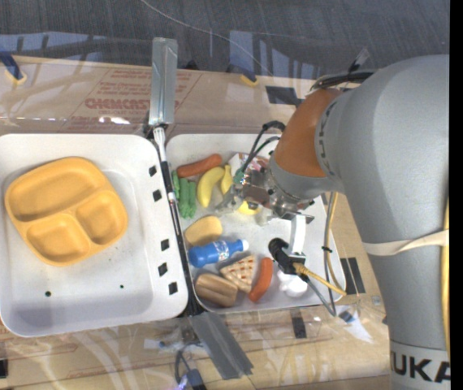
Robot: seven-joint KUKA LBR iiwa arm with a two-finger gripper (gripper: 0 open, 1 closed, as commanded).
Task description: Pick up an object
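Reaching in from the right, the grey arm (pixel 394 161) puts its gripper (pixel 244 192) low over the far half of the right bin (pixel 215 141). Whether the tool is spread or closed is hidden by the wrist and clutter, and nothing can be seen held in it. Just left of the gripper lies a banana (pixel 209 187), and a small yellow piece (pixel 248 209) sits right beneath its tip. An orange sausage (pixel 199 166) lies at the far left of this bin, with a green vegetable (pixel 187 196) along the left wall. Nearer, a tan bread piece (pixel 203 230) rests beside a blue bottle (pixel 215 253) lying on its side. At the near edge sit a brown roll (pixel 216 289), a pizza slice (pixel 240 270) and an orange-red carrot (pixel 261 279), close together. The left bin (pixel 77 307) holds a yellow divided plate (pixel 62 210) in its far left part, well apart from the gripper.
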